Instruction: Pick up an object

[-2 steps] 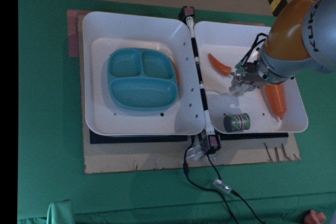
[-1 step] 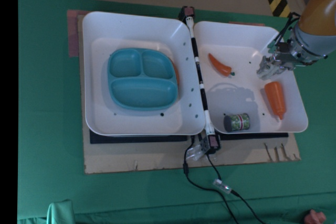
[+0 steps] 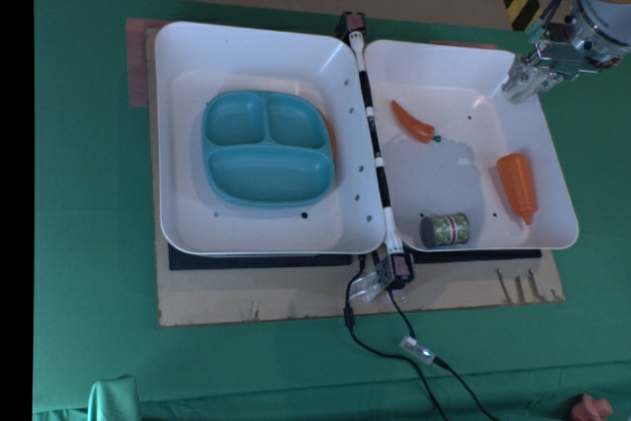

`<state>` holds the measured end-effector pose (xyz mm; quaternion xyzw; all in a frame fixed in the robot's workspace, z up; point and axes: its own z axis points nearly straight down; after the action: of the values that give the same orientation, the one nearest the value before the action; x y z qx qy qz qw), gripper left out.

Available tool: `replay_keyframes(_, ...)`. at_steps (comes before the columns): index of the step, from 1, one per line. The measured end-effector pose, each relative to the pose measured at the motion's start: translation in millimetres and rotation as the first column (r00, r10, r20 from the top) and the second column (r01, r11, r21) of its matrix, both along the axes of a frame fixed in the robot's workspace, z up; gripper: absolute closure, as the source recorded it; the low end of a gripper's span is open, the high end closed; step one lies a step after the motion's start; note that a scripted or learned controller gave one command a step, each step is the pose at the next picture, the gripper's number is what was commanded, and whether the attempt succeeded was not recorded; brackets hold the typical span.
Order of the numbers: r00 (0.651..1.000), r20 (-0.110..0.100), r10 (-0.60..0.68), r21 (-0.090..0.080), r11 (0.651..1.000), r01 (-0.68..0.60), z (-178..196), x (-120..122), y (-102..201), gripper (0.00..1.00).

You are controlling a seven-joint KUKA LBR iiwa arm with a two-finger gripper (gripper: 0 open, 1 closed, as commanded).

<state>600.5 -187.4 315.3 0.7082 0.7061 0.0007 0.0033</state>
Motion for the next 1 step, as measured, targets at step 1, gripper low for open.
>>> replay_keyframes(1,1.0,-0.002,-0.002,0.0,1.0,0.002,-29.7,-42.4,-0.5,1.0)
